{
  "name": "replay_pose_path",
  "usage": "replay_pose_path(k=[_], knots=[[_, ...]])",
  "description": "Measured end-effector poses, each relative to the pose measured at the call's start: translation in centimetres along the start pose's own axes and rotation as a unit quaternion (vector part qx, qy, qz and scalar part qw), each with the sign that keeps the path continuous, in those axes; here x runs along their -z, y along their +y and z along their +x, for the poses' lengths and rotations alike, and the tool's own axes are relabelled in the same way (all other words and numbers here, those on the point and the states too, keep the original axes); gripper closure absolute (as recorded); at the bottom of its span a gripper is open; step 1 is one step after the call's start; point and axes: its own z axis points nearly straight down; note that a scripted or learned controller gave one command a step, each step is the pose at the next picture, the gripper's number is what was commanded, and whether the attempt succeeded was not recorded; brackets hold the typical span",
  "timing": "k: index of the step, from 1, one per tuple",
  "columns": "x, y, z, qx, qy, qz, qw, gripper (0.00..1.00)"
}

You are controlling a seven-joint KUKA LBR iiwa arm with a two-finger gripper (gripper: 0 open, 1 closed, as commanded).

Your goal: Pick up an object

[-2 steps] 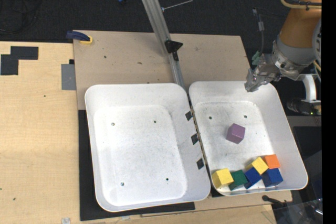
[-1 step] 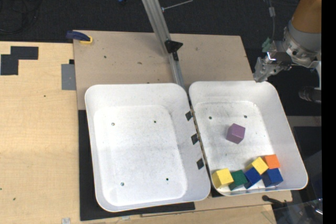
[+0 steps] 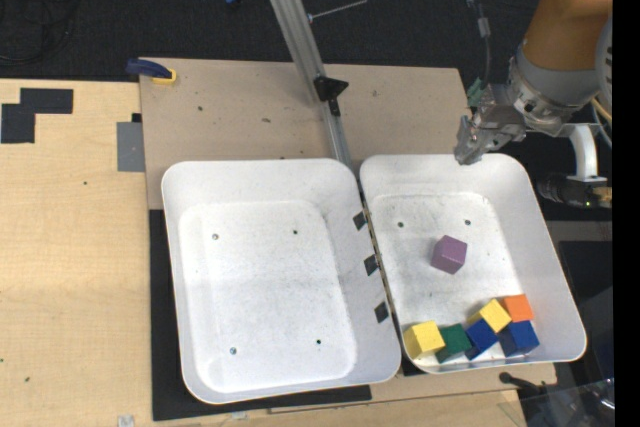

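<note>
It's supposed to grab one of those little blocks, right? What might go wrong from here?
The gripper sits over the right bin's far rim, away from every block, so a straight descent would likely grab nothing. The purple block stands alone, an easier target. The yellow block and its neighbours are packed into the near corner, where fingers may jam or hit the wall.

The arm reaches in from the right, its orange-banded wrist angled down-left, gripper (image 3: pixel 470 153) pointing downward.
</note>
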Motion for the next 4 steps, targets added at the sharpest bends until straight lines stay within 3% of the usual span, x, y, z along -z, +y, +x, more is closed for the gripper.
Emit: replay_pose_path(k=[3,4], knots=[[-3.8,-2.8,15.3,-0.001,0.0,0.002,1.0,1.0],[-3.2,-4.1,20.5,0.0,0.0,0.001,1.0,1.0]])
